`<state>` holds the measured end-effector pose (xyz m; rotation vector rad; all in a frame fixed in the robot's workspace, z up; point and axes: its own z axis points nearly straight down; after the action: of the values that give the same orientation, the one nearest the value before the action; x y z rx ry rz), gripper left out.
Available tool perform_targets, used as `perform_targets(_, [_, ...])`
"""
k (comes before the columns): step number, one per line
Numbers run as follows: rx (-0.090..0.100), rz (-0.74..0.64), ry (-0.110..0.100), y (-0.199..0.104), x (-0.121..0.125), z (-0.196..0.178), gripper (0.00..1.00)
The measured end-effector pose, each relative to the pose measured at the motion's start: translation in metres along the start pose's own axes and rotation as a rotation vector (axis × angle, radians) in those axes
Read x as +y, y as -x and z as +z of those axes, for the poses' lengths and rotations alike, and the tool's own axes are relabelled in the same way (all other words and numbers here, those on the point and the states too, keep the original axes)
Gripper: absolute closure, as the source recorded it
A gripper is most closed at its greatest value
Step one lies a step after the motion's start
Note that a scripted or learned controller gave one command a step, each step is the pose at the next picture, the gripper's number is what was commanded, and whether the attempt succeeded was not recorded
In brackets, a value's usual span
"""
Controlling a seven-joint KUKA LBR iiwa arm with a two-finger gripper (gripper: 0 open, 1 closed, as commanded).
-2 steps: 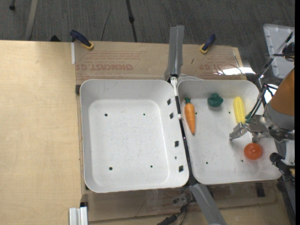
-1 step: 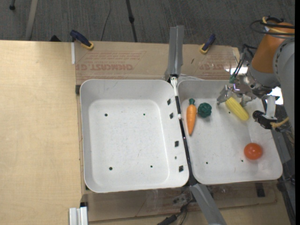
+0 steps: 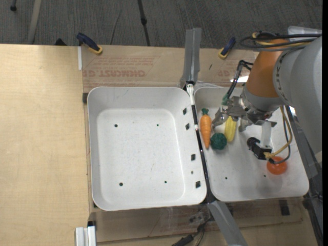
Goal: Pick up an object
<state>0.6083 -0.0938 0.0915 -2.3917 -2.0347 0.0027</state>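
My gripper [image 3: 231,122] hangs low over the left part of the right bin [image 3: 256,186]. It is open, with one finger on each side of a yellow corn-like piece [image 3: 230,129] that lies on the bin floor. An orange carrot [image 3: 205,130] with a green top lies just left of it, along the bin's left wall. A dark green round thing [image 3: 219,141] sits beside the carrot's lower end. An orange-red ball [image 3: 277,167] rests further right, below the wrist.
The left bin [image 3: 97,137] stands beside the right one, with a raised divider [image 3: 197,137] between them. The grey arm [image 3: 297,81] covers the right bin's upper right part. Two clamps [image 3: 89,43] grip the cardboard at the back.
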Motion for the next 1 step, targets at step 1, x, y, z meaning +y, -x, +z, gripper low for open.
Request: perform_targets(1, [-0.002, -0.001, -0.002, 0.0012, -0.0003, -0.0085, 1.0])
